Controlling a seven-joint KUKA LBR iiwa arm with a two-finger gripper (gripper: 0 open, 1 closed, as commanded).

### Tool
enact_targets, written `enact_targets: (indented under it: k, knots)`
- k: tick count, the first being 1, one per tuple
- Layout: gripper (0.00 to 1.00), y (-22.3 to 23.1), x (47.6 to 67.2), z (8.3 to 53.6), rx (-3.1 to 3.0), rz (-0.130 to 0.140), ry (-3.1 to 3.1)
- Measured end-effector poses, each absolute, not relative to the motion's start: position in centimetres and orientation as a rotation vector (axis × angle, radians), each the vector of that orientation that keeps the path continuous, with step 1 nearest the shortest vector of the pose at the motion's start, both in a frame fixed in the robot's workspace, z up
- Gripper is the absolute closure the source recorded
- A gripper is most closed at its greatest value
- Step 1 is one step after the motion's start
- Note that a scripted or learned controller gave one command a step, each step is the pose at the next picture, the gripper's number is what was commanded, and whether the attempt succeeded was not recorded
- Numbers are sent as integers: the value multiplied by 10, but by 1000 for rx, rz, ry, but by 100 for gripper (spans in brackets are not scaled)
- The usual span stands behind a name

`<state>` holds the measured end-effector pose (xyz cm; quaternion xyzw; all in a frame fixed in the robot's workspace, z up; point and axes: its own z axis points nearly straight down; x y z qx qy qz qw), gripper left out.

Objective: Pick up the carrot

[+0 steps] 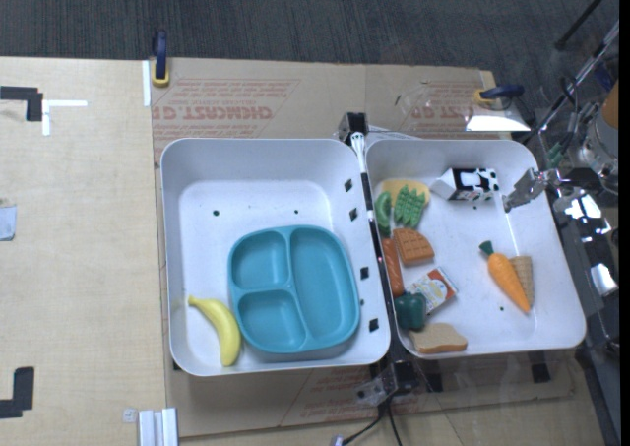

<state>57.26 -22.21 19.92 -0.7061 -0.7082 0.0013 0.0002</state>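
Nothing picked yet imo: carrot (509, 278), smooth orange cone w/ green tip, lying free in the right bin (563, 336) near its right wall, beside a tan wedge (524, 275). Further back, gripper (524, 189) hovering at the bin's far right edge, can't tell if jaws apart or together. Next up prob swinging over + dropping down across the carrot's thick end.

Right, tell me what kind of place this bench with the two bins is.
Probably a robot lab test bench, not a kitchen: toy food such as a carrot and banana sits in two white bins clamped over cardboard.
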Motion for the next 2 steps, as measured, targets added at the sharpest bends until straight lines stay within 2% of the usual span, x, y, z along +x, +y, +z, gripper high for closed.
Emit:
enact_targets:
  k: [1, 2]
  knots:
    - [0, -215, 522, 90, -2043, -12, -2371]
    - [100, -217, 524, 100, -2055, -10, -2371]
